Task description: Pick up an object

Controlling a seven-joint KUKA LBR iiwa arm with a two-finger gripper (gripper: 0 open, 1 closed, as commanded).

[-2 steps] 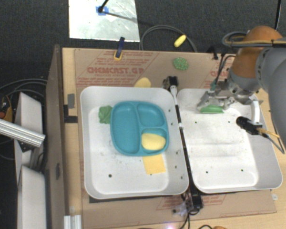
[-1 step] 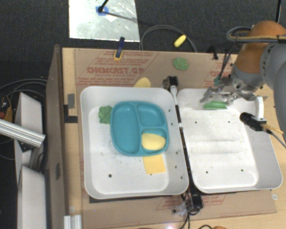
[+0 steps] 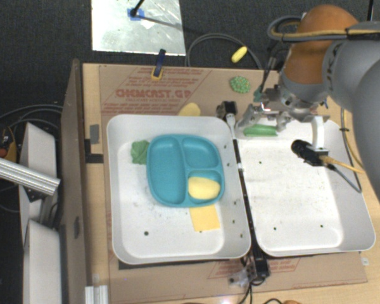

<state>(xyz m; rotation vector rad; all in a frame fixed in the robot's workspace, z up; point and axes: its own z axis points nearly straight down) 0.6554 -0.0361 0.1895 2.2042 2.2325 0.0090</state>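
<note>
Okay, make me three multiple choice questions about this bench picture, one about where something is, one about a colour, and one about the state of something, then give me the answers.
1. Where does the blue divided plate lie?
A. in the left bin
B. in the right bin
C. on the cardboard behind the bins

2. What colour is the flat square piece at the plate's near edge?
A. red
B. yellow
C. purple

3. How does the yellow rounded piece sit?
A. loose on the right bin floor
B. between the fingers of the claw
C. inside a compartment of the plate

Answers:
1. A, the plate rests on the floor of the left bin.
2. B, the square is plainly yellow against the white bin.
3. C, it lies in the plate's lower right compartment, well away from the claw, which is over the far left corner of the right bin, near a green piece.
</note>
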